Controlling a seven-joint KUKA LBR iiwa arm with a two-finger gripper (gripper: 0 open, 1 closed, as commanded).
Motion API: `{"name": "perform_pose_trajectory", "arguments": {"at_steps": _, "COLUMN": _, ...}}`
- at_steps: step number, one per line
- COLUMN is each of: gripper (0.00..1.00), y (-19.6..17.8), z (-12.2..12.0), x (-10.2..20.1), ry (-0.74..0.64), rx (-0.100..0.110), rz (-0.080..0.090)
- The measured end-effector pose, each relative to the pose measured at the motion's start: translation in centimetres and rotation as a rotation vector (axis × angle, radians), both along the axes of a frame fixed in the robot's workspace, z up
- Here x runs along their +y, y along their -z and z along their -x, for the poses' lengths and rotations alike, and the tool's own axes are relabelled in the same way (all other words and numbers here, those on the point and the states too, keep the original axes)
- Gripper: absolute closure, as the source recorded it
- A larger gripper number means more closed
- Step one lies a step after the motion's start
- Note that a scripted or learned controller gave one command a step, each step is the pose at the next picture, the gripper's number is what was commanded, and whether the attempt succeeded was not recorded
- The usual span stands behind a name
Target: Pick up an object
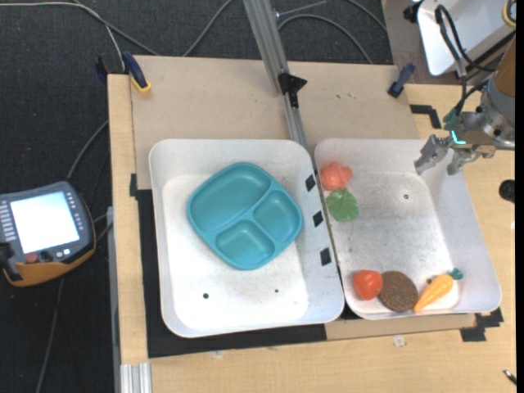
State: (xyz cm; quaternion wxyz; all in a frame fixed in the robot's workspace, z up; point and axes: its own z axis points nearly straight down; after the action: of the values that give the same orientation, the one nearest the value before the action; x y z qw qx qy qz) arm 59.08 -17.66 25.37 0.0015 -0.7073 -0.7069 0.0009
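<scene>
Nearest the lens, along the front wall of the right bin [483, 244], three toys sit in a row: a red tomato [368, 284], a brown patty [398, 291] touching it, and an orange carrot [434, 291] just beside the patty, its green top pointing toward the far right. At the same bin's far left corner lie a pink-orange piece [335, 176] and, just in front of it, a green one [343, 206] — close, perhaps touching. The left bin [176, 301] holds a teal tray [244, 214] with three compartments, set askew. The gripper [440, 158] hangs over the right bin's far right edge, fingers spread apart with nothing between them — well apart from every toy.
</scene>
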Motion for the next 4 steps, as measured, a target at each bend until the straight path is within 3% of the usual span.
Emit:
{"name": "perform_pose_trajectory", "arguments": {"at_steps": 1, "gripper": 0.0, "y": -0.2, "z": -0.1, "x": 0.0, "ry": -0.001, "rx": -0.003, "rz": 0.001}}
{"name": "perform_pose_trajectory", "arguments": {"at_steps": 2, "gripper": 0.0, "y": 4.3, "z": 0.6, "x": -0.4, "ry": 0.0, "rx": 0.001, "rz": -0.001}}
{"name": "perform_pose_trajectory", "arguments": {"at_steps": 4, "gripper": 0.0, "y": 16.8, "z": 1.6, "x": -0.4, "ry": -0.001, "rx": 0.001, "rz": -0.001}}
